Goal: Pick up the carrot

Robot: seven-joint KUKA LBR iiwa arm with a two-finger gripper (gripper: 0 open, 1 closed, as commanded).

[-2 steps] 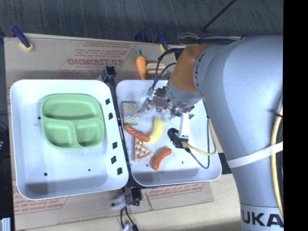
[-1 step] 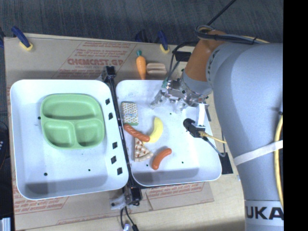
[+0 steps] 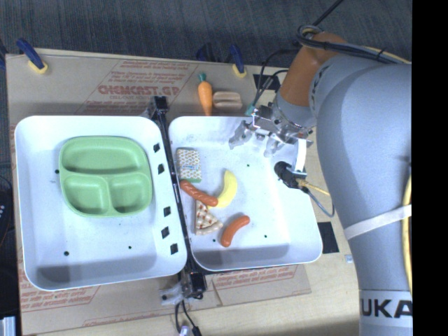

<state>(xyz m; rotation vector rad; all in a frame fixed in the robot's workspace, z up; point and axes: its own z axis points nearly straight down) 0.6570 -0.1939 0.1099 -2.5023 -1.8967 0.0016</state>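
The arm (image 3: 364, 145) is seen filling the right side, its orange band (image 3: 301, 72) just above the wrist. The left bin (image 3: 28, 201), well to the left of the gripper, is occupied by a green divided tray (image 3: 105, 173). The gripper (image 3: 257, 135) is held over the upper right part of the right bin (image 3: 294, 236); its fingers are spread apart and nothing is seen between them.

Below and to the left of the gripper, inside that bin, a banana (image 3: 227, 188), two sausages (image 3: 234, 230), a pizza slice (image 3: 204, 220) and a patterned packet (image 3: 187, 164) are gathered.

The carrot (image 3: 204, 96) is found outside both bins, on the cardboard above and to the left of the gripper. Its long axis runs up and down the view, green top pointing to the far edge, tip toward the bin. A small bun (image 3: 227, 101) lies just beside it.
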